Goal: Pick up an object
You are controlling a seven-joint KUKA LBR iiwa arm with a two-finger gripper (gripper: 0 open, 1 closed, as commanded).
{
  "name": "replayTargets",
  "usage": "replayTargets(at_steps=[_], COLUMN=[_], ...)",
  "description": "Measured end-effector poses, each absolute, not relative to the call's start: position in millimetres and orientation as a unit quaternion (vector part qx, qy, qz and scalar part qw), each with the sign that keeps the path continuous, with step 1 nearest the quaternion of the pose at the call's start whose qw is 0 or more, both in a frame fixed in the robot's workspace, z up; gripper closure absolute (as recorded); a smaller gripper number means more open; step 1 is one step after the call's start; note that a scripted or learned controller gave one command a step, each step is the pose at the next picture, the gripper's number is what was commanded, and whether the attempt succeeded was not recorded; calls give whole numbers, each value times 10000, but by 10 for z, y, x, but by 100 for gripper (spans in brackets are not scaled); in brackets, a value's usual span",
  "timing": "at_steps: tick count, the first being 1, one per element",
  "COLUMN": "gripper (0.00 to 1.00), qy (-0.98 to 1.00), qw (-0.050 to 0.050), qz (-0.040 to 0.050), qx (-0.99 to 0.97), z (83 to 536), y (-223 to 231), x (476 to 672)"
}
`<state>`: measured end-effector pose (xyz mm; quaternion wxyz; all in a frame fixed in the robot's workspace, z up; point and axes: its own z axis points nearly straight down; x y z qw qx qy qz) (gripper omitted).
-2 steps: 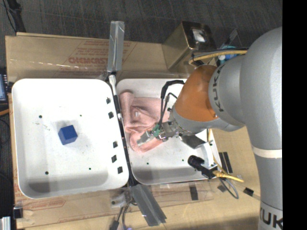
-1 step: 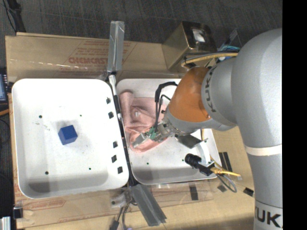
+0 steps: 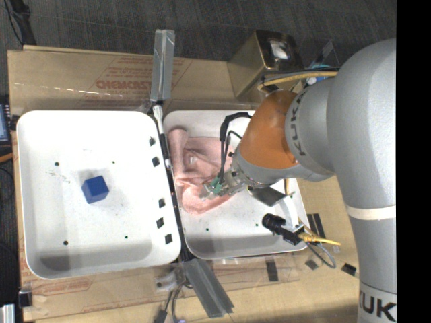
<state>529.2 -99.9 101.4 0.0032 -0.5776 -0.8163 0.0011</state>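
Gripper (image 3: 219,186) low over the pink cloth (image 3: 194,200) in the right bin (image 3: 222,237)!
Soft, light and floppy, so pinch a raised fold; gripper open or closed, I cannot tell.

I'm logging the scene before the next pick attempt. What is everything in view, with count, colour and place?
bins: two, white, side by side: left bin, right bin.
blue cube: one, blue, in the left bin, left of its middle, alone.
pink cloth: one, pale pink, crumpled in the right bin's left half.
cardboard sheet: one, brown, under and behind the bins.
small box: one, tan, behind the right bin.
arm: one, grey with an orange band, reaching in from the right.
gripper: one, down at the pink cloth.
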Motion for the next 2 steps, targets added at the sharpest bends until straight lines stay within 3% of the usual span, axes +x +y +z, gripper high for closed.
replayTargets(at_steps=[1, 2], gripper=[0, 100], qy=[-8164, -8177], qw=[31, 37], qz=[11, 15], qx=[-5775, -5756], z=[1013, 1110], y=[-998, -995], x=[5292, 5298])
